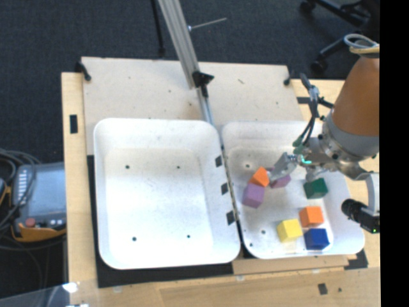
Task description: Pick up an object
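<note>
The gripper (279,169) reaches into the right bin (255,139); its fingers pinch a small mauve block (280,181), an orange cube (259,176) touching their left side.

Two shallow white plastic bins stand on the worktop: the left bin (160,190) and the right bin (255,142). The right bin holds seven small blocks: two orange cubes (259,176) (312,215), two purple blocks (254,195) (280,181), one green cube (315,187), one yellow cube (289,229), one blue cube (316,238).
</note>
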Robot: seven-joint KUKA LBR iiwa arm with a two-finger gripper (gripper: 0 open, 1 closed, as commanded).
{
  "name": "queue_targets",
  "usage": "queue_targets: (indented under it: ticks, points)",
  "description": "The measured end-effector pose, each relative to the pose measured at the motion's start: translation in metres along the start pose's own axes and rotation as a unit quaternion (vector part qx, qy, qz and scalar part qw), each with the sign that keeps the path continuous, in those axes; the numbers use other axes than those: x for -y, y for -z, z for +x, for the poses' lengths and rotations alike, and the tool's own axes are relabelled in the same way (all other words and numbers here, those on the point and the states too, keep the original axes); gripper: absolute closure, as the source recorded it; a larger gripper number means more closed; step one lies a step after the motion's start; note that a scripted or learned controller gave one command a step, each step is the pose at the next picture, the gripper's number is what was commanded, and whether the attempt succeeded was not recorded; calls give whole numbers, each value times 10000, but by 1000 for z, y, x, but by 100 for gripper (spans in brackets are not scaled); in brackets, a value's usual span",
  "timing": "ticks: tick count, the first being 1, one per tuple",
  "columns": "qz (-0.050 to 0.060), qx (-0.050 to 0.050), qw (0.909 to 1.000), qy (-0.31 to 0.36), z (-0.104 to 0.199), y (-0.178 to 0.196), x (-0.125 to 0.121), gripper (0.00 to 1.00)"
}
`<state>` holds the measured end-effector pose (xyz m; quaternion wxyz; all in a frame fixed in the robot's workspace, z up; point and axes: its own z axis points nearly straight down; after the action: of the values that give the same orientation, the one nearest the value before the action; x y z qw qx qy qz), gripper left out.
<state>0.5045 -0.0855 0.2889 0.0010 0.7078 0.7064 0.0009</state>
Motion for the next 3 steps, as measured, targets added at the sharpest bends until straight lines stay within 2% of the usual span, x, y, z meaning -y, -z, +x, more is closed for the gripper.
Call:
queue_targets:
  ticks: [1, 2, 3]
  points:
    - [40, 5, 10000, -4, -4, -63, 2, 0]
    - [39, 4, 10000, -3, -12, -109, 7, 0]
    - [47, 0, 10000, -4, -12, -172, 10, 0]
